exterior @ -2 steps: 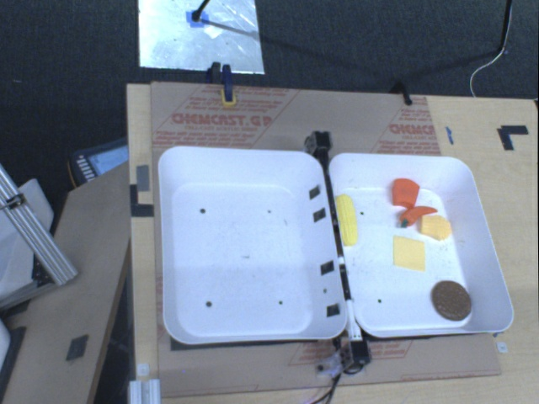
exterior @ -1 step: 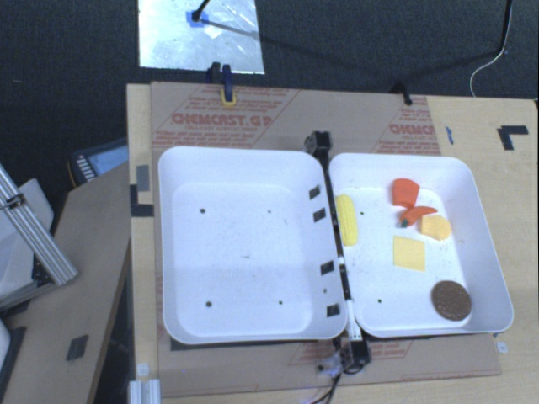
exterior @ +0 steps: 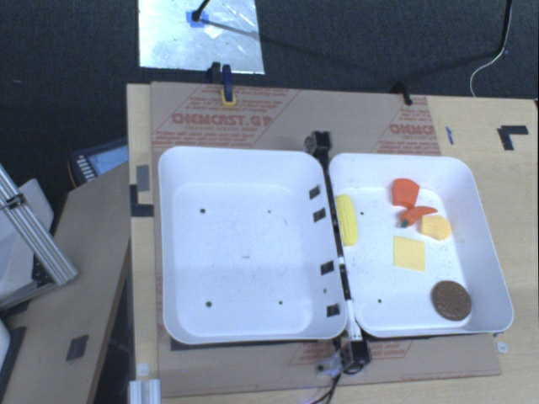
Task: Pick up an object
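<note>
Right bin (exterior: 484, 225): holds all five candidates; the left bin (exterior: 244, 247) lies just beside it, across the hinge strip
Corn cob (exterior: 346, 219): yellow, lying flat against the right bin's left wall, long axis running from far edge to near edge
Orange piece (exterior: 405, 192): toward the far side of the right bin, with a small orange-and-teal bit (exterior: 414, 215) just below it
Yellow chunk (exterior: 436, 226): just right of that small bit, close to touching it
Yellow square (exterior: 410, 253): flat, mid-bin, apart from the others
Brown disc (exterior: 451, 300): near corner on the right, well apart from the rest and closest to the side the arm reaches in from, so likely the easiest first target
Fingers: cannot tell whether spread or pressed together
Hard to make out: what the orange pieces really are; the teal part is too small to read
Surface (exterior: 472, 116): brown board under both bins
</note>
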